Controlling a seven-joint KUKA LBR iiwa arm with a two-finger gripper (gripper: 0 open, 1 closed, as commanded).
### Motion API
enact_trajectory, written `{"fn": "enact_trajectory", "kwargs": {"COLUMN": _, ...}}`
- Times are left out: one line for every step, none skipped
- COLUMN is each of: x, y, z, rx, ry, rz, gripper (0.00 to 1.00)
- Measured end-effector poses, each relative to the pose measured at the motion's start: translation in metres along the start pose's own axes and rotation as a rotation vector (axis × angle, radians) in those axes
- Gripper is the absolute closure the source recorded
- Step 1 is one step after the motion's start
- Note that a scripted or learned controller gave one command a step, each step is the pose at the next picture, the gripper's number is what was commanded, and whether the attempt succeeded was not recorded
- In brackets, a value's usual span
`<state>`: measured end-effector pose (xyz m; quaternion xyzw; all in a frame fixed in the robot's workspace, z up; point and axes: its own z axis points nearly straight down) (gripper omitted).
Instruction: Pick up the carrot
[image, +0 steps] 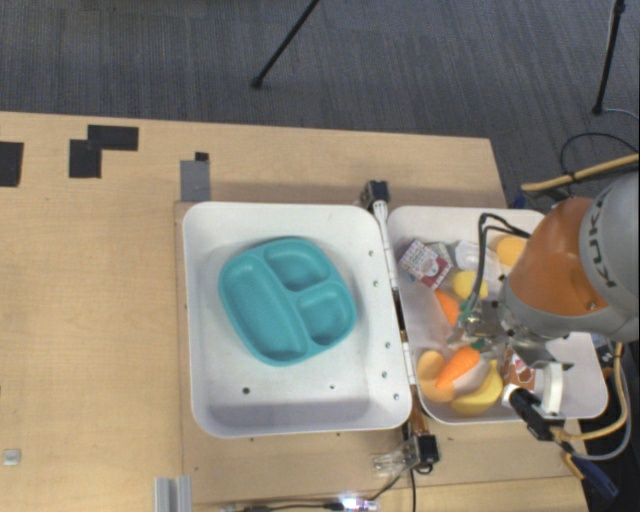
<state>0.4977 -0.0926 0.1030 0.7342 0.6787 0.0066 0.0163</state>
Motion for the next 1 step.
{"fn": "enact_trajectory", "kwargs": {"x": 0.0522, "y": -0.0108, "z": -0.1082, "rx": 0.031, "ry": 0.012, "rz": 0.086, "gripper": 1.00}}
